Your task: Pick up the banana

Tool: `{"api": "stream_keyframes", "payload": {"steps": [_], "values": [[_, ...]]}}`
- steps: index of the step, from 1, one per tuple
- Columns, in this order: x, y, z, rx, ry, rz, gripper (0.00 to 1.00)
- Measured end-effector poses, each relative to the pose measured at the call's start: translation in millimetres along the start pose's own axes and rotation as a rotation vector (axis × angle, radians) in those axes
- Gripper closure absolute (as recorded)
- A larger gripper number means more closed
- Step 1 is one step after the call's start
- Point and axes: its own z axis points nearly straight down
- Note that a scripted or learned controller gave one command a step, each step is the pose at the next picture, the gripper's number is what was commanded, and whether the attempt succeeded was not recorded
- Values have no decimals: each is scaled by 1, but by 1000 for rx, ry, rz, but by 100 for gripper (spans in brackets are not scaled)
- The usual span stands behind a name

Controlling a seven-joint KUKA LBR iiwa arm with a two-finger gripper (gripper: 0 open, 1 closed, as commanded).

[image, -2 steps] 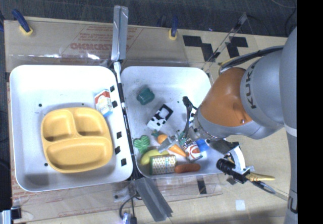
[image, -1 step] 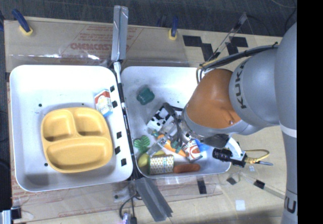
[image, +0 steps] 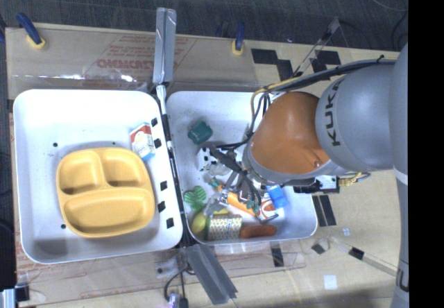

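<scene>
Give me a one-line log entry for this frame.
arm: over right bin | gripper: low in clutter | yellow tray: left bin

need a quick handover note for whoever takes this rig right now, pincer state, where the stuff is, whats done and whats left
Pincer: low in the right bin, over the clutter at its near side; the arm's orange band hides much of it, so open or shut cannot be told.
Banana: not clearly picked out. A yellowish piece at the near-left corner of the right bin may be it.
Left bin: yellow divided tray, small carton beside it.
Done: arm has reached into the right bin.
Left: find, grasp and lift the banana; no grasp is visible.
</scene>
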Motion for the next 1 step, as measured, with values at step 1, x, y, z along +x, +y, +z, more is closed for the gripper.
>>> {"api": "stream_keyframes", "payload": {"steps": [1], "values": [[1,11,-2,-4,-9,-296,0]]}}
